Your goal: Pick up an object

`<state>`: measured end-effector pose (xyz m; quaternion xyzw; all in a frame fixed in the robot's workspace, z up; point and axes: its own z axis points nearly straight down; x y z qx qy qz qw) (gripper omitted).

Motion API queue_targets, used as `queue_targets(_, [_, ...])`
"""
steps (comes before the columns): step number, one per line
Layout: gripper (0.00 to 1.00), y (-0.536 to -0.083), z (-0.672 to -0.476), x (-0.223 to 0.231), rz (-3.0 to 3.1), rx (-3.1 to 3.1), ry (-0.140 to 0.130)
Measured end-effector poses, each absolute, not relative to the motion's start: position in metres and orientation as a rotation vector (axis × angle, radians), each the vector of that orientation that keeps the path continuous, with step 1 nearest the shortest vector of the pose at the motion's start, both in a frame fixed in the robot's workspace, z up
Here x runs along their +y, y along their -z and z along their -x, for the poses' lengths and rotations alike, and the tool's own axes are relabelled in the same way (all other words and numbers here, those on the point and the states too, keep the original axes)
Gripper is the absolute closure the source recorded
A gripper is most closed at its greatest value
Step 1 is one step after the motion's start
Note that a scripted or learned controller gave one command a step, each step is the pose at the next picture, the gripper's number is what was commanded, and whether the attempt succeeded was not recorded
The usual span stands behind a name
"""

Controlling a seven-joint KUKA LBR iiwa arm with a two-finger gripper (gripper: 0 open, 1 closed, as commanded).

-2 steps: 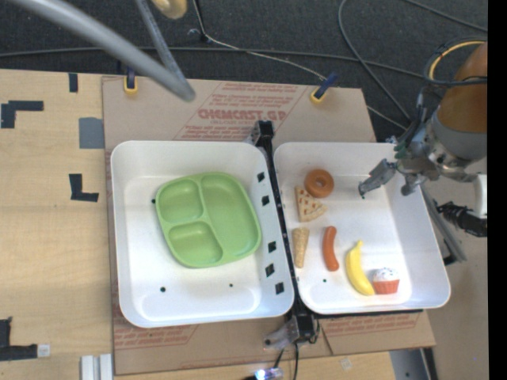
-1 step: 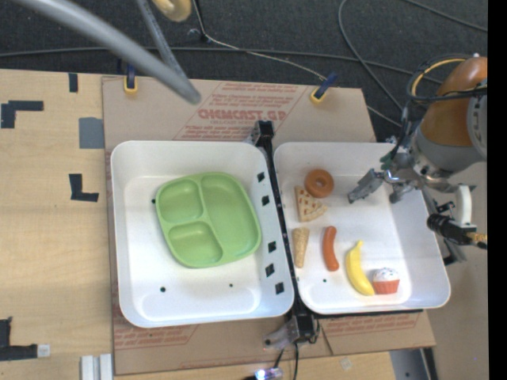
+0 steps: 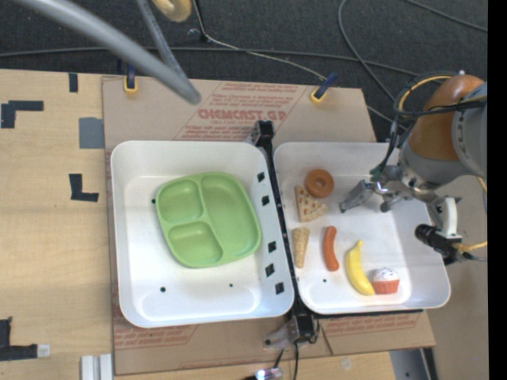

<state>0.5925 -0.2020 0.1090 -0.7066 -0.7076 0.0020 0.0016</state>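
- Right bin (image 3: 412, 299), nearest edge: cupcake (image 3: 386, 280) at 5 o'clock, touching the banana (image 3: 358, 268).
- Mid-bin: hot dog (image 3: 330, 248) upright, cone (image 3: 301, 245) at its 9 o'clock.
- Farther: pizza slice (image 3: 308, 204), donut (image 3: 319, 183) at its 1 o'clock.
- Gripper (image 3: 354, 199) at 3 o'clock of donut, above the bin floor, nothing between the fingers; open or closed, cannot tell.
- Left bin (image 3: 131, 236): green divided plate (image 3: 207, 218).

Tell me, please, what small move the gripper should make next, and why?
Probably move the gripper a little left and down toward the doughnut. It hangs over the right bin holding nothing, and the doughnut looks like the nearest item, lying apart from the sausage and banana.
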Motion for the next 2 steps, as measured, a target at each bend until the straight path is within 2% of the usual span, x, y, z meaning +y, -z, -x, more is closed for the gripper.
queue_targets(1, [1.0, -0.122, -0.594, -0.202, 2.218, -2.224, -0.003])
queue_targets(2, [1.0, -0.166, -0.589, -0.198, 2.222, -2.225, 0.003])
